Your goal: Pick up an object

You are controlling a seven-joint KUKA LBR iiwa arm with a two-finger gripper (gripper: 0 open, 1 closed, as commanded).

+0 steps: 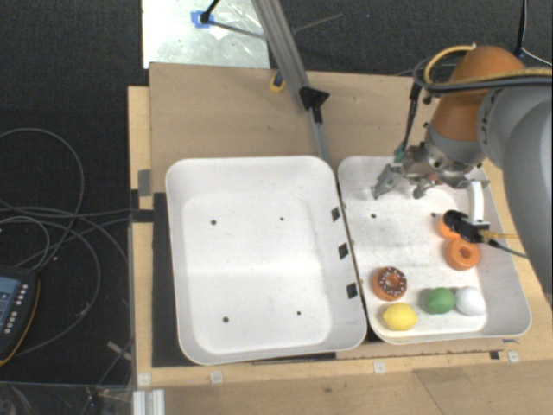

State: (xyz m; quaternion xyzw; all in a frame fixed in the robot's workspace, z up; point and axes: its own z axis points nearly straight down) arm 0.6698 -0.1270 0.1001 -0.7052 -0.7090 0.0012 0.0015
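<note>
My gripper [401, 188] hangs over the far end of the right bin [380, 232], its two grey fingers spread open with nothing between them. Several small things lie in the near half of that bin: a brown sprinkled donut [390, 283], a yellow lemon [399, 316], a green fruit [438, 300], a white ball [470, 301] and an orange ring [463, 254]. Another orange piece [446, 225] is partly hidden near the right wall. All of them are nearer the camera than the gripper and apart from it.
The left bin [259, 258] adjoins the right one, joined by black clips [343, 250]. A slanted grey pole [285, 41] crosses the back of the bench. The arm's orange band [471, 89] rises at the far right.
</note>
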